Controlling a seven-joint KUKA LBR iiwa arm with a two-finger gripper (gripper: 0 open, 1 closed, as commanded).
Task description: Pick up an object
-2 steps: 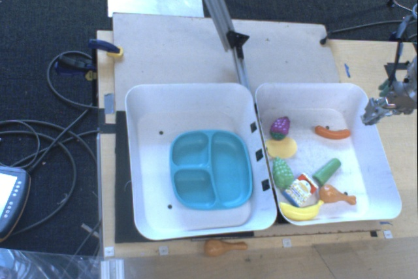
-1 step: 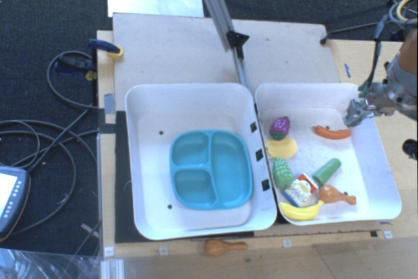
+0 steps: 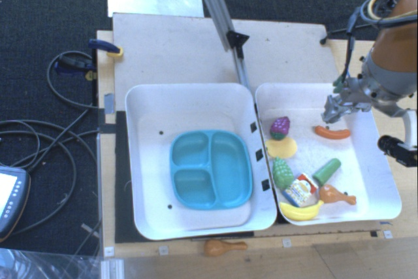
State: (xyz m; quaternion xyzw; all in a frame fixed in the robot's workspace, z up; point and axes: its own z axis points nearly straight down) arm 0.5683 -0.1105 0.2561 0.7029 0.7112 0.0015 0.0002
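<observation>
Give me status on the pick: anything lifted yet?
Done: the arm's hand has reached the right white bin, above the orange carrot-shaped toy. In hand: nothing visibly lifted; that toy looks to be lying on the bin floor. Left: descend, grasp and lift. The purple grape toy and green cylinder toy lie untouched nearby.

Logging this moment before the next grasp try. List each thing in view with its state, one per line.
gripper: above the right bin, holding nothing visible
orange carrot: lying flat, just below the gripper
purple grapes: resting by the left wall
green cucumber: lying tilted
banana: lying at the near rim
blue tray: flat in the left bin
</observation>
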